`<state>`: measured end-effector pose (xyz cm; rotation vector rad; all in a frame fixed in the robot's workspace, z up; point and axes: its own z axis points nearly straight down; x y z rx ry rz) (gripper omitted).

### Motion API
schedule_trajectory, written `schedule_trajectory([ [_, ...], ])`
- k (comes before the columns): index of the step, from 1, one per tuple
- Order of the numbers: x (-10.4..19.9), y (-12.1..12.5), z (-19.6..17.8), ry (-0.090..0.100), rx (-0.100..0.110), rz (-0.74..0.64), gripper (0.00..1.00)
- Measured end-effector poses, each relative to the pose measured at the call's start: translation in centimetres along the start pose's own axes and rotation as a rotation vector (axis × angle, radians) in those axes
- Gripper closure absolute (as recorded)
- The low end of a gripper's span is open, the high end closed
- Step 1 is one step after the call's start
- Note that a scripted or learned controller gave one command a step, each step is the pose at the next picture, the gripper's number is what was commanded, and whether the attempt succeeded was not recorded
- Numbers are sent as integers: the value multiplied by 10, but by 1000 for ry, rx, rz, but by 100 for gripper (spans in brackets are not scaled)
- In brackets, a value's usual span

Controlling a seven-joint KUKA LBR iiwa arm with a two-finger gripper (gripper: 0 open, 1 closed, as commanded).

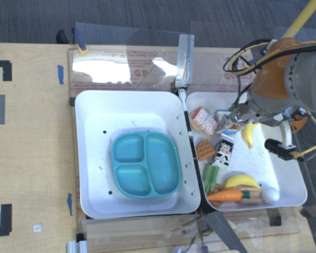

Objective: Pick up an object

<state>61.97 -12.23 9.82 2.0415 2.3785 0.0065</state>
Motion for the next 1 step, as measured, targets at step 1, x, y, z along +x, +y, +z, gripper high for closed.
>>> schedule_trajectory([
  [1,77,-10,-91,3,-2,91,100],
])
